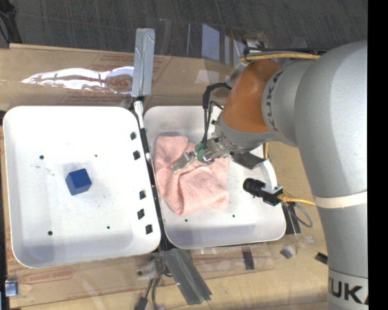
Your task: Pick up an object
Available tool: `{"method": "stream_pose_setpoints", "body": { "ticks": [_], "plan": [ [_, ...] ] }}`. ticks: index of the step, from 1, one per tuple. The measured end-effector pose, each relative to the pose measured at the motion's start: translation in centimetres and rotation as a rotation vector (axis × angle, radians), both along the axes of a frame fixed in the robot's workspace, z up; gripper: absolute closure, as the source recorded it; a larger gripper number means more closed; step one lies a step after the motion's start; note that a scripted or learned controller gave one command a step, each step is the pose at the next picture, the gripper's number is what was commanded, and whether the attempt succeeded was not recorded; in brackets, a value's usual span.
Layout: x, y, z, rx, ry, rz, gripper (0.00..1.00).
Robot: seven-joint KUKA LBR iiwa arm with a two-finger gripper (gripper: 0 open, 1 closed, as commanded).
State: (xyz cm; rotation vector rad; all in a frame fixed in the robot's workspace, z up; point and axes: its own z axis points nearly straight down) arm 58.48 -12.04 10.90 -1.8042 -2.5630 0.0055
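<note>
I count two shallow white bins side by side on the cardboard-covered worktop (181, 70), and two loose things between them: one in each. The left bin (26, 225) holds a single blue cube (79, 181), sitting left of the middle of its floor, apart from every wall. The right bin (258, 228) holds a single pink cloth (194, 186), rumpled and spread over the left and middle part of its floor, its left edge close to the wall that the two bins share. My one arm (323, 121), grey with its orange band (246, 105) above the wrist, reaches in from the right and bends down over the right bin. My pincer (204, 155) is low over the upper part of the cloth, at or very near the fabric; from this slant I cannot tell how far it is open, nor whether it has any of the cloth in it. The cloth lies on the bin floor, and the cube is well apart from my pincer, across the shared wall. A few small dark dots mark the floor of each bin, and a row of small dark tabs runs along the wall where the bins meet; I cannot count those surely. For writing, the letters "UKA" (346, 293) read in dark print on the grey base of my arm at the lower right, the first letter cut off. Reddish print runs across the cardboard behind the left bin, too faint and glared to read.
</note>
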Motion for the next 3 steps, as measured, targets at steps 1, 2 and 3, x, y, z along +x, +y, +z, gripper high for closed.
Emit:
{"method": "stream_pose_setpoints", "body": {
  "ticks": [1,2,3],
  "plan": [
    [1.97,1.46,-1.90,-0.002,-0.003,-0.035,0.00],
    [1.92,1.56,-1.09,-0.001,0.002,-0.030,1.00],
    [1.93,1.55,-1.08,-0.001,0.002,-0.030,0.00]
  ]
}}
